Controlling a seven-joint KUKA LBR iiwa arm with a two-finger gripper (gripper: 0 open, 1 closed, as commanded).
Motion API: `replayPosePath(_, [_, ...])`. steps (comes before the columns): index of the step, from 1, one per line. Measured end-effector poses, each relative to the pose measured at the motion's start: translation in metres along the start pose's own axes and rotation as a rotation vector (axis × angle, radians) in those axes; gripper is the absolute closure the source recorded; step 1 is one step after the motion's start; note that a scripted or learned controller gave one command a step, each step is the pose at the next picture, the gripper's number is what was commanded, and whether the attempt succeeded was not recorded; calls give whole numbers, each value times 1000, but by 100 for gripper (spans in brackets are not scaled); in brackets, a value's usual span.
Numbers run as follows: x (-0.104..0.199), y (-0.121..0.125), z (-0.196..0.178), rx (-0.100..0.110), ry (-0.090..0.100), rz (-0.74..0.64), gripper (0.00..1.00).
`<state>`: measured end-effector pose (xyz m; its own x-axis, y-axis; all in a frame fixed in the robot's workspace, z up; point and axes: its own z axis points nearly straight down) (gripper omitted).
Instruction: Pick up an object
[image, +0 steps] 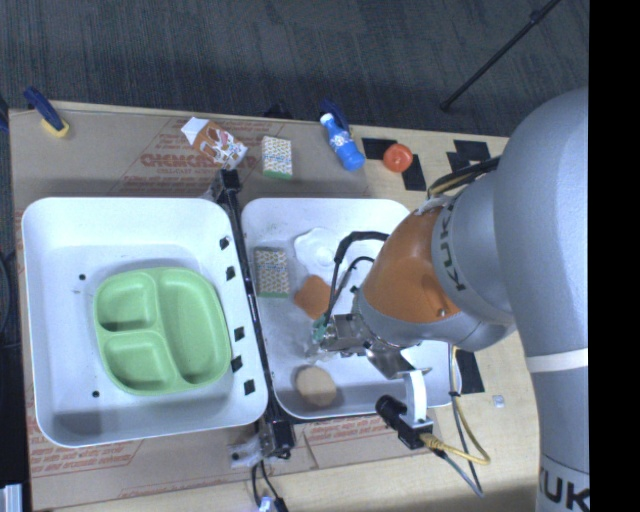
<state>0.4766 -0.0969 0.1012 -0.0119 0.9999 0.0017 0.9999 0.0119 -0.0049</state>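
Claw (330, 340) hangs in the right bin (262, 215) above a tan lump (316, 385).

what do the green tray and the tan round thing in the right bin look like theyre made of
Green three-compartment tray: probably moulded plastic, going by its even colour, rounded dividers and soft sheen. Tan rounded lump: matte and slightly uneven, perhaps foam or a toy bread roll; the view leaves it open. Both lie in shallow white bins that look like smooth plastic.
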Motion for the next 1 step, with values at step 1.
replayPosePath(1, [52, 46, -91, -5, 0, 5, 100])
